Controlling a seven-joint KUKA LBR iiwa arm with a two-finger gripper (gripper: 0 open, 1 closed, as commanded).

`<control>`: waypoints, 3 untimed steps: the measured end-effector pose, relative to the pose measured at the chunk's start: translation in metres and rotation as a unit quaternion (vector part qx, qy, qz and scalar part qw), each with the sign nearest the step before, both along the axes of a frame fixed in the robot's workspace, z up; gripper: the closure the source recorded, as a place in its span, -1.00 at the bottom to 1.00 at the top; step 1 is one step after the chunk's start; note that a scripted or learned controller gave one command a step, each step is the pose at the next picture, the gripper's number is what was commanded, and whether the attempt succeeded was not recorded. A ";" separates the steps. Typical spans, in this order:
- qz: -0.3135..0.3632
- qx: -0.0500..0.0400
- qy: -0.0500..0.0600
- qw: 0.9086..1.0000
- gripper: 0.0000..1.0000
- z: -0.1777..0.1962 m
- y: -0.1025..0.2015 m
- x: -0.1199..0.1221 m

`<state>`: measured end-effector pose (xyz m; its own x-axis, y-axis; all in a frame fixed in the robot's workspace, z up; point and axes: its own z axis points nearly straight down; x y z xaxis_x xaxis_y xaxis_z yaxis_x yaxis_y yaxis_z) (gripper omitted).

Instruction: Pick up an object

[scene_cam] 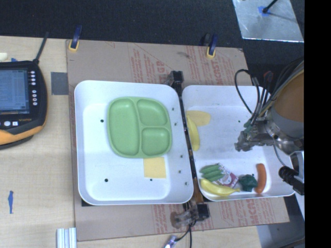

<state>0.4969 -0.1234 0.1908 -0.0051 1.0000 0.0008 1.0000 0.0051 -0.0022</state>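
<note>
The arm (289, 107) is cut off at the right edge; the fingers (243, 144) are blurred.

The arm (289, 105) enters at the right edge of the frame, mid-height, its orange band showing above the grey wrist. Black cables loop up and left of it. The gripper (247, 141) points left, slightly downward, right of centre.

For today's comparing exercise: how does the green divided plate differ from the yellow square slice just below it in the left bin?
The green divided plate is much larger than the yellow square slice. The plate is rounded with three compartments; the slice is flat, plain and straight-edged. Both lie in the left bin, and they appear to touch.
</note>
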 end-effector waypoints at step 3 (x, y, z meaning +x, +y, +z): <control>0.000 0.000 0.001 1.000 1.00 0.003 0.165 0.086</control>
